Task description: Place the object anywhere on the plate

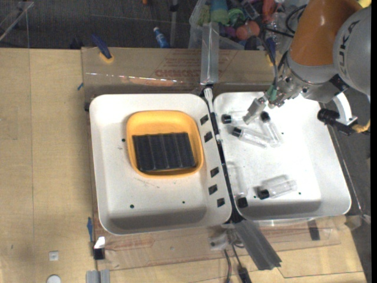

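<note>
— Since we can't tell how the gripper [254, 112] is set above the right bin [318, 158], where do we take a clear vial [257, 136]?

— Across its middle, we judge: light, stiff, slippery, prone to roll. The yellow plate [163, 122] waits in the left bin [112, 158].

On the table, the left bin [106, 158] holds an orange plate [164, 143] with a dark ridged object [163, 152] lying on it. In the right bin [318, 158], clear tubes with black caps [256, 135] lie near the far edge, another tube [275, 188] near the front edge. The hand [259, 112] hangs over the far tubes.
</note>
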You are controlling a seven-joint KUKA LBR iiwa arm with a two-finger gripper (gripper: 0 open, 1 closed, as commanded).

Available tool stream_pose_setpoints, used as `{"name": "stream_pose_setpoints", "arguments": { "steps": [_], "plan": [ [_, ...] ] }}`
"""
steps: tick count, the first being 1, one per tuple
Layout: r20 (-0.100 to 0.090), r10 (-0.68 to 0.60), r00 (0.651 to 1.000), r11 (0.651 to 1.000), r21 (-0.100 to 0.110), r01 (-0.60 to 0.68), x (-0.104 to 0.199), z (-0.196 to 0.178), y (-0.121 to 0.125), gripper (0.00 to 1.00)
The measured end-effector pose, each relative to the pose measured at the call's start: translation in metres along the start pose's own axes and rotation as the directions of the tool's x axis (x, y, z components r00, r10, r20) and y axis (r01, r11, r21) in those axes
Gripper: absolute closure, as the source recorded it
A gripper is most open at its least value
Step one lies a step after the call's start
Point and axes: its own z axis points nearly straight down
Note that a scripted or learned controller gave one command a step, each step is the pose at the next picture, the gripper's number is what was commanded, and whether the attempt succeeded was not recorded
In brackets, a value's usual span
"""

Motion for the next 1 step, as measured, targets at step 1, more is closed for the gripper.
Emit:
{"name": "stream_pose_setpoints", "arguments": {
  "steps": [1],
  "plan": [
    [0.004,-0.019,1.0,1.0,-0.004,0.019,-0.0382,-0.02,-0.0206,0.0]
  ]
}}
